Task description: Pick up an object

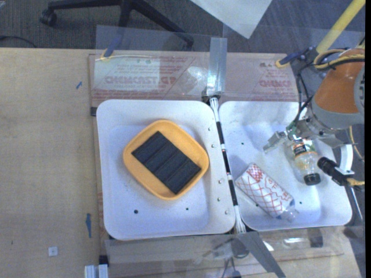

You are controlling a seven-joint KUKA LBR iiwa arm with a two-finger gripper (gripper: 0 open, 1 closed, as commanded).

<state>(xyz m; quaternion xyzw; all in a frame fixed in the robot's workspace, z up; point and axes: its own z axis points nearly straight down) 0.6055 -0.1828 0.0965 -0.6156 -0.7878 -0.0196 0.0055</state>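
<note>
- Wooden bench, bearing two white bins side by side: left bin, right bin.
- Office chair base on the floor beyond the bench.
- White sheet beside it.

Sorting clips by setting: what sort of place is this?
Probably a robotics lab: two white bins on a wooden bench, a robot arm reaching in, an office chair's base behind.

The two bins look like smooth white plastic with a soft sheen. The desk is matt, pale wood-like board. The orange tray appears matt plastic, and its dark ribbed insert looks rubbery. The red-and-white pack has crinkled, glossy wrap. The bottle is clear, shiny plastic with a black cap.
</note>
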